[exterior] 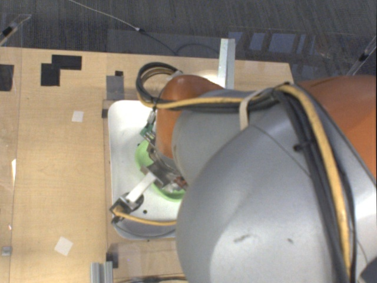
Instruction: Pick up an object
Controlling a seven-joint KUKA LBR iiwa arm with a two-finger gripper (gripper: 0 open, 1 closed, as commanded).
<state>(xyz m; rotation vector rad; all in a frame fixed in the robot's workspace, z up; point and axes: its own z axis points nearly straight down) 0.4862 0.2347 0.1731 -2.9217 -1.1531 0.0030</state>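
Camera view: arm [265,187] low in white bin [121,134], gripper [164,177] at green object [141,158], its state I can't tell. Probably grasp step; next: close firmly, lift.

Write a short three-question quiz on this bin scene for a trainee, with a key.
1. True or false: the arm reaches over the white bin.
2. What colour is the object lying in the bin, partly under the arm? A red, B green, C blue.
3. Short answer: can this view settle whether the gripper holds that object?
Key: 1 true. 2 B. 3 No; the arm covers the place where a grasp would be, so it cannot be told.
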